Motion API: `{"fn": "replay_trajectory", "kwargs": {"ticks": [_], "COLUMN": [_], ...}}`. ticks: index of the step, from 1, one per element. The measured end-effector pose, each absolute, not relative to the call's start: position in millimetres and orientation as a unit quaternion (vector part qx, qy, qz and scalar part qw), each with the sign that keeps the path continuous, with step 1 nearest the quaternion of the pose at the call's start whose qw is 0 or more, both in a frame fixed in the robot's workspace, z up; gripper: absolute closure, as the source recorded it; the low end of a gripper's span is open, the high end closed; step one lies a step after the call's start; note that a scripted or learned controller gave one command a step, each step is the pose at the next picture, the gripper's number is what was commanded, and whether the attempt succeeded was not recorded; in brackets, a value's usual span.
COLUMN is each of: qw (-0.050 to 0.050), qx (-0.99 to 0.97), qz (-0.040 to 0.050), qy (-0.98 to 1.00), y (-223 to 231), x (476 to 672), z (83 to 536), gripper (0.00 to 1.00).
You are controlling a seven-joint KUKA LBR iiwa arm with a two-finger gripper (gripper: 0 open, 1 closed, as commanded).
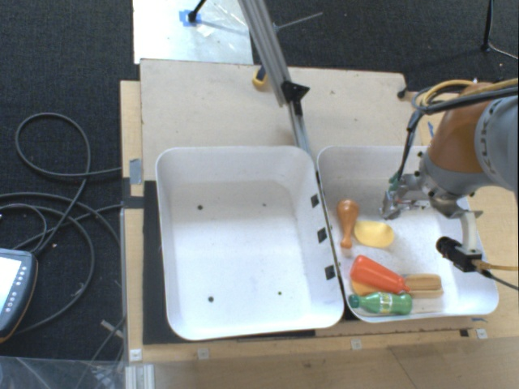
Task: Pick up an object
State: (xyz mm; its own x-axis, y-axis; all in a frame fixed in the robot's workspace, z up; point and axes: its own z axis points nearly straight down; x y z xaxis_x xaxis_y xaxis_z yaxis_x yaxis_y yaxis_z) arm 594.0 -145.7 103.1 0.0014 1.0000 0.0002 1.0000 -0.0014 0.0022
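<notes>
- Arm (474, 148), grey w/ orange band, is reaching in from the right over the right bin (486, 298), wrist hanging above that bin's far-right part.
- Gripper (392, 209) is pointing down-left, tip sitting just above and right of the yellow piece (374, 233); can't tell if it's touching it.
- Fingers: too small and dark to read, so can't tell whether they're spread or pressed together. Nothing is showing between them.
- Right bin is holding all the objs: yellow piece near the middle, a tan drumstick-shaped toy (348, 217) just left of it by the bin's left wall, lying roughly along that wall.
- Nearer the front edge: an orange carrot-like toy (378, 275) lying at a slant, a tan bread-like piece (424, 284) just right of it, touching or nearly so.
- A green bottle (381, 302) is lying on its side at the front wall, just below the carrot.
- Left bin (174, 217) is sitting beside the right one, walls touching along the middle, w/ black clips on the shared edge.
- Both bins are resting on the counter (211, 104); a slanted metal pole (268, 39) is crossing over its far side.
- Black cables (49, 177) are lying on the dark floor to the left, well apart from the bins.
</notes>
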Motion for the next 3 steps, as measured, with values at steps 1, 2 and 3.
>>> {"fn": "replay_trajectory", "kwargs": {"ticks": [1, 2, 3], "qw": [0.002, 0.004, 0.003], "qx": [0.706, 0.705, 0.705], "qz": [0.0017, 0.0021, 0.002], "qy": [0.708, 0.709, 0.709], "y": [-143, -150, -149], "x": [595.6, 605.9, 612.2], "z": [147, 201, 246], "gripper": [1.0, 1.0, 1.0]}}
